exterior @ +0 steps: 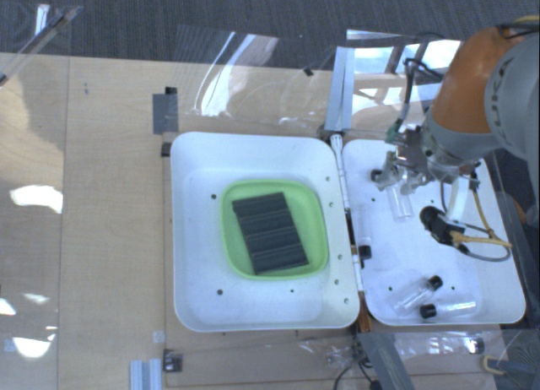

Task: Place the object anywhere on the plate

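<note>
A square green plate [318, 230] sits in the left white bin [194, 236]. A dark grey ridged slab [269, 232] lies flat on the plate, slightly turned, covering most of its middle. My gripper [400, 197] hangs over the upper part of the right bin [498, 291], well to the right of the plate and apart from the slab. Nothing shows between its pale tips.
Two clear vials with black caps [415, 295] [445, 307] lie near the front of the right bin. A raised divider [348, 219] separates the two bins. A clear plastic sheet and a metal bracket [341, 93] stand behind the bins.
</note>
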### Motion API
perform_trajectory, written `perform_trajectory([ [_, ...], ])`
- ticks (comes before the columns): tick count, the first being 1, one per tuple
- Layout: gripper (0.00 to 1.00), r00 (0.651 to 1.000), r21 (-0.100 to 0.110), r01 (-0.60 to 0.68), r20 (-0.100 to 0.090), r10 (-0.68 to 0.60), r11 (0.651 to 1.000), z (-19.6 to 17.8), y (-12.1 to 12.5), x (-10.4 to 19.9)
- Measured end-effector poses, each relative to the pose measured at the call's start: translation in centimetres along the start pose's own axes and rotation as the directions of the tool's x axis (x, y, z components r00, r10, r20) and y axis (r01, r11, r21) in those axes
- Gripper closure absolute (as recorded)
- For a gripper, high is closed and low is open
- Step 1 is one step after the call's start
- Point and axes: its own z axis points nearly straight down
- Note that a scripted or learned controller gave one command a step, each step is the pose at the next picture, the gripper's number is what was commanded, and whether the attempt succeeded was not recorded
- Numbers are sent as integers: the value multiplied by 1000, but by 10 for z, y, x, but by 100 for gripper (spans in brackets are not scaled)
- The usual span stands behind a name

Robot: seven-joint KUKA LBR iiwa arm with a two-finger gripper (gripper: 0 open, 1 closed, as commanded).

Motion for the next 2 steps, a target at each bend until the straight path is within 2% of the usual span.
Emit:
perform_trajectory([
  [1, 100, 988, 4, 152, -1, -152, 988, 10, -56, 97],
  [2, 0, 989, 4, 150, -1, -150, 989, 10, -55, 96],
])
